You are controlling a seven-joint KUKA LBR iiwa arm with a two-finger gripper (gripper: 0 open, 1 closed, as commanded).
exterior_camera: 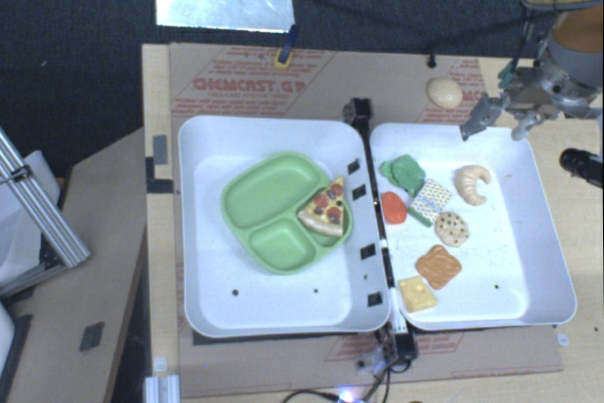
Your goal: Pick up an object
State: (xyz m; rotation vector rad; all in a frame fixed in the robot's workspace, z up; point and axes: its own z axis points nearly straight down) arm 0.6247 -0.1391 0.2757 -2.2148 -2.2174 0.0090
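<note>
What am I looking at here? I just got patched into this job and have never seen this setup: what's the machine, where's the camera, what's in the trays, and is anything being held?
One fixed camera looks down at a slant on a bench. The grey and orange robot arm reaches in from the right; its claw hangs above the right bin's far edge, with nothing between its fingers. The left bin holds a green divided plate with a toy pizza slice in it. The right bin holds toy food: a green leafy piece, a croissant, a cookie, a cheese-like yellow wedge and others. A pale egg-like item lies outside the bins.
</note>
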